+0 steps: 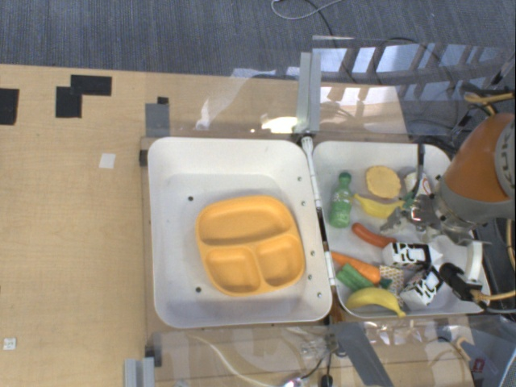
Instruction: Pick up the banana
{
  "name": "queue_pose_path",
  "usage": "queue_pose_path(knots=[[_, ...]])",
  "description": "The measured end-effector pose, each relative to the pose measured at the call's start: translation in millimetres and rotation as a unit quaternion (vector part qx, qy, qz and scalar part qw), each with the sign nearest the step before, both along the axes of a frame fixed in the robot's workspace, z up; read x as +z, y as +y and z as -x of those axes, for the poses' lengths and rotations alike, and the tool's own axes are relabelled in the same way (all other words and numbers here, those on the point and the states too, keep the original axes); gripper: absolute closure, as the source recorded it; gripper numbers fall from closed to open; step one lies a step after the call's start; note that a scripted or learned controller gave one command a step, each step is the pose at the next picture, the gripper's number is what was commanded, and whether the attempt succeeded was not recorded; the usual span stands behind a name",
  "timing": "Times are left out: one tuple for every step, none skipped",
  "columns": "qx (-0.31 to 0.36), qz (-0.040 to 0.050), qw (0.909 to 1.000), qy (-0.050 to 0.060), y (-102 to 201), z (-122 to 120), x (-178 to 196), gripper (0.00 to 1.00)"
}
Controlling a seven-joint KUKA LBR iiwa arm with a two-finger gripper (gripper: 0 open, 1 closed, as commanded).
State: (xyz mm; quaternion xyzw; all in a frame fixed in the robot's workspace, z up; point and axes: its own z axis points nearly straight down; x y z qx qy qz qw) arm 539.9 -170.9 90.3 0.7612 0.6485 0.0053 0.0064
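Claw (413, 214) hangs over the right bin (326, 164), can't tell its state. Banana (374, 299) lies at the near edge beside the carrot (359, 268); I'd drop straight onto its middle.

grey carpet floor (161, 14) behind a tan wooden bench (72, 240)

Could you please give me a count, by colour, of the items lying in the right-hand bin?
Yellow: 2, a banana and a second banana
Green: 2, a bottle and a pepper
Orange or red: 2, a carrot and a sausage
Tan: 1, a cookie
Black and white: 1, a mug
Total: 8
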Motion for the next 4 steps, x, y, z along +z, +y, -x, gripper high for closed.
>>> queue_pose_path(knots=[[-0.127, -0.003, 0.9919, 0.004, 22, -81, -2, 0.0], [-0.261, -0.003, 0.9653, 0.012, 10, -127, 41, 0.0], [-0.11, -0.0019, 0.9939, 0.005, 5, -127, 63, 0.0], [0.066, -0.0001, 0.9978, 0.003, 47, -71, -1, 0.0]])
